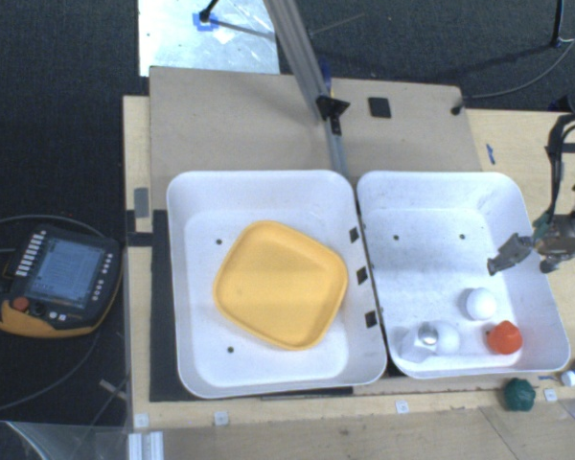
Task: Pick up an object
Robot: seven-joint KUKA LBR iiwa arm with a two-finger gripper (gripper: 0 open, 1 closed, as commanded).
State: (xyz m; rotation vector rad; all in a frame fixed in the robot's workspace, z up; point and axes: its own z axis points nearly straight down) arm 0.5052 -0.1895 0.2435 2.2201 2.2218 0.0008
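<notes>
Three small objects lie in the right bin (431,204), all grouped toward its near right corner: one white ball (479,304), one orange-red ball (504,337), and one pale piece with a shiny metallic face (428,336) lying just left of the other two against the near wall. The white ball is round and matte; the orange-red one sits just beside it, nearer the bin's front edge. The left bin (187,257) holds a single yellow square plate (281,284) with rounded corners, set slightly askew near the middle. The gripper (514,253) reaches in over the right bin's right rim, above and just beyond the white ball, with nothing between its fingers; whether they are spread or pressed together cannot be told. Outside the bins, a teach pendant (53,278) rests on the dark floor to the left, and one dark green ball (518,394) lies on the bench by the right bin's near corner.
</notes>
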